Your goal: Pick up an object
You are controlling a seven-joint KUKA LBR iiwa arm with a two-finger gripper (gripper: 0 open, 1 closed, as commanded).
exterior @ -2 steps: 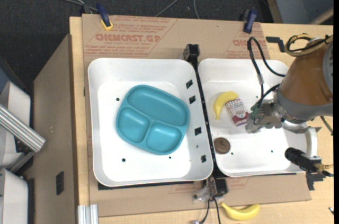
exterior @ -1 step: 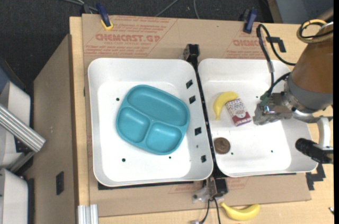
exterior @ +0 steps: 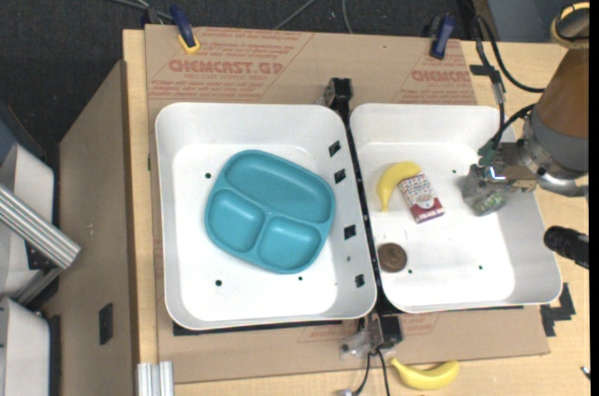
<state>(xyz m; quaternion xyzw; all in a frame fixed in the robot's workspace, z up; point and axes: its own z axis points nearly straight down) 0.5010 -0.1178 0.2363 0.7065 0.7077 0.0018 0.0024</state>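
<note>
left bin: teal divided plate centre | right bin: banana, red-white carton, brown disc at 9 o'clock | gripper at 3 o'clock

In the right bin, a yellow banana lies curved, touching a small red-and-white carton lying flat beside it. A round brown cookie-like disc rests near the bin's left wall, below them.
</note>
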